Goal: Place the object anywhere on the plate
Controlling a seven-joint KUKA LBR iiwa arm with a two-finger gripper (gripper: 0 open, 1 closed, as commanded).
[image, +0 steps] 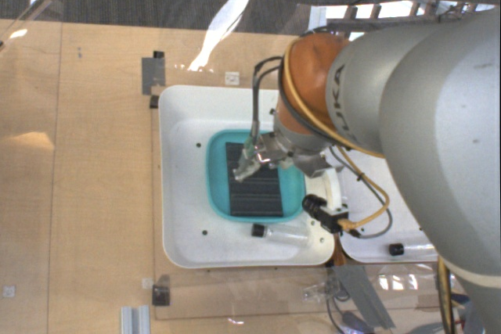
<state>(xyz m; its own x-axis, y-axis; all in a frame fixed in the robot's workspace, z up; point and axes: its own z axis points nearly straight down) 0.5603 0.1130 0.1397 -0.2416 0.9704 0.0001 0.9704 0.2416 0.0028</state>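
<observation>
Gripper (249, 162) hangs low over the left bin (178, 192), fingertips right at or just above the dark ribbed slab (255, 185) that lies flat on the teal plate (216, 184). Can't tell if the fingers are apart or together; they blur into the slab from this angle, and nothing shows clearly between them. Slab sits directly under the gripper and runs toward the near edge, fully inside the plate rim as far as visible; the plate's right part is hidden by the wrist. If the slab is the obj., placement looks basically done: it's resting on the plate, not lifted. What's left, prob.: confirm release and pull the arm up and clear. If instead the obj. is another item, nothing is done yet. Candidates: a clear tube w/ a black cap (275, 231) lying on the bin floor just past the plate's near rim, below-right of the gripper; and a small black piece (396, 249) in the right bin (376, 250), well apart to the right.
</observation>
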